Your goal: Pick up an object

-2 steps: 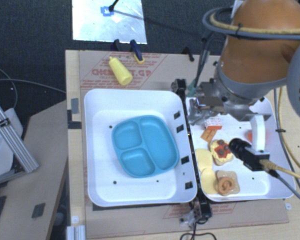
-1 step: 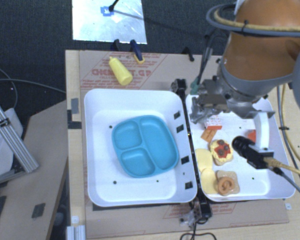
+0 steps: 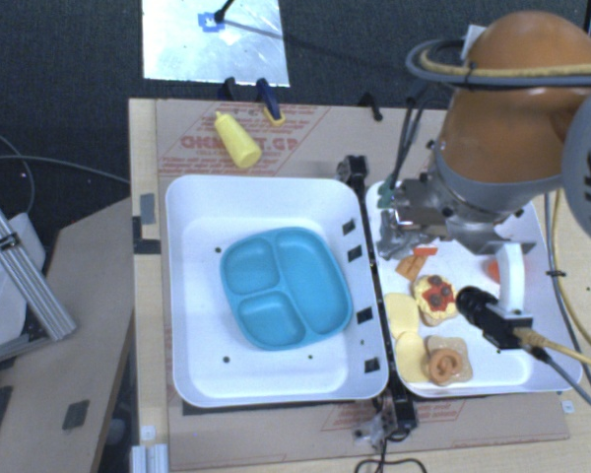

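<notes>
The end effector [image 3: 406,227] hangs low over the back-left corner of the right bin [image 3: 532,374], just above small orange pieces [image 3: 415,260]; whether it is apart or together I cannot tell. Toward that bin's front edge lie a pizza-like toy [image 3: 434,299], yellow slices [image 3: 405,328] and what may be a pretzel [image 3: 446,360]. The left bin [image 3: 192,264] holds a blue divided tray [image 3: 286,286]. A yellow bottle [image 3: 237,140] lies at the bench's back edge.

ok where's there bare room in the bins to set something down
Left bin: white floor all around the blue tray, widest along its left wall. Right bin: crowded with toy food, and the arm hangs over it.
</notes>
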### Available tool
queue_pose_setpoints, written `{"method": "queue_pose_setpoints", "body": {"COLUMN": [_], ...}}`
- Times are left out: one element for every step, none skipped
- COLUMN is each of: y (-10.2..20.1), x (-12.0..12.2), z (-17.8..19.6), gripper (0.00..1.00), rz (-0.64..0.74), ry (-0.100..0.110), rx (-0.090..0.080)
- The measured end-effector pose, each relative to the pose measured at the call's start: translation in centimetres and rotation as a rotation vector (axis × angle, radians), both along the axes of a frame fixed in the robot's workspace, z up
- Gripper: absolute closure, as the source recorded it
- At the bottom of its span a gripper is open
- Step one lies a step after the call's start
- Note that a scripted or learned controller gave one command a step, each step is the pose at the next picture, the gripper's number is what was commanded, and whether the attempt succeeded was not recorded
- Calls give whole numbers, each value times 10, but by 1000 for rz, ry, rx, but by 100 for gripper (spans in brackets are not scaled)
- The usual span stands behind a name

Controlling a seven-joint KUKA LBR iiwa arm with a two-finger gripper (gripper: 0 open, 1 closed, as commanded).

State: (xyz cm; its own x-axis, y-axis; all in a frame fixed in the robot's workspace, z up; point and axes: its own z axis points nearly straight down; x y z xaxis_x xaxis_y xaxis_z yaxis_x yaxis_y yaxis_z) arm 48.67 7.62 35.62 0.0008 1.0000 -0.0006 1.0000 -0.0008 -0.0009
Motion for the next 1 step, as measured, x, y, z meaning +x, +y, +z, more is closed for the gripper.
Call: {"method": "queue_pose_setpoints", "body": {"y": [46], "x": [0], "z": [46], "gripper": [100], "rz": [10], "ry": [-7], "rx": [3]}}
